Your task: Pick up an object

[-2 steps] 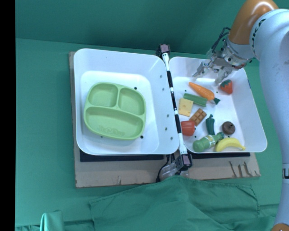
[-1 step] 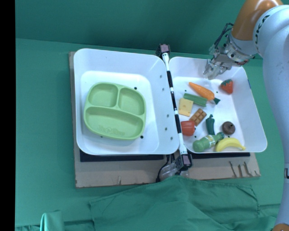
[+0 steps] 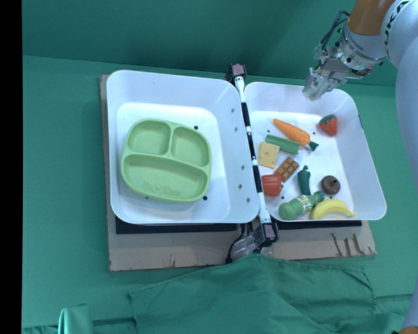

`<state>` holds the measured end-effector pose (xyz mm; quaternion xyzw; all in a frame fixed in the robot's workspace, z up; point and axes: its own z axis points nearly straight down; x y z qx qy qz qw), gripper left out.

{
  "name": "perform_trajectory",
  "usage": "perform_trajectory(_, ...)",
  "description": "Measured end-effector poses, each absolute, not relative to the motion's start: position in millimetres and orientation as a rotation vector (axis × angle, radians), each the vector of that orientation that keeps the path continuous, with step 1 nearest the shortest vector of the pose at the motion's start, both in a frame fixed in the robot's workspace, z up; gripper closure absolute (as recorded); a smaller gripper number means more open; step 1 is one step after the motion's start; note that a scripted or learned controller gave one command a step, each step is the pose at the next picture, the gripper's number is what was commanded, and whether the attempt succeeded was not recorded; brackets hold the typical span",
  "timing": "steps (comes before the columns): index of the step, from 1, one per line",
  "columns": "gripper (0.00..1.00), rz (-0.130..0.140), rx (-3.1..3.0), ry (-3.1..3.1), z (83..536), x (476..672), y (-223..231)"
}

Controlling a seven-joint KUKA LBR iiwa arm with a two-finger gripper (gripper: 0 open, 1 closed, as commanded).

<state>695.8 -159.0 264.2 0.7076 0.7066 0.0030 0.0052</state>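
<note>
While the glossy curved yellow plastic banana lies nearest the camera, well below the gripper, a green plastic bottle touches its left end. Farther back rest a ribbed brown waffle piece, a flat yellow cheese square and a tapered orange carrot. Just beneath the gripper's right sits a red strawberry. Whether its metal fingers stand apart I cannot tell; nothing appears between them.

Your grey arm with the orange band above its wrist comes in from the upper right corner and slants down toward the left. Your two-finger metal gripper hangs at its tip, pointing downward, fingers close together; whether they are parted can't be made out.
</note>
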Motion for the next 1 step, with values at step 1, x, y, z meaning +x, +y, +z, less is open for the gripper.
perform_trajectory(1, 1.0, 0.01, 2.216, 2.21, 323.4, 687.3, -161.6)
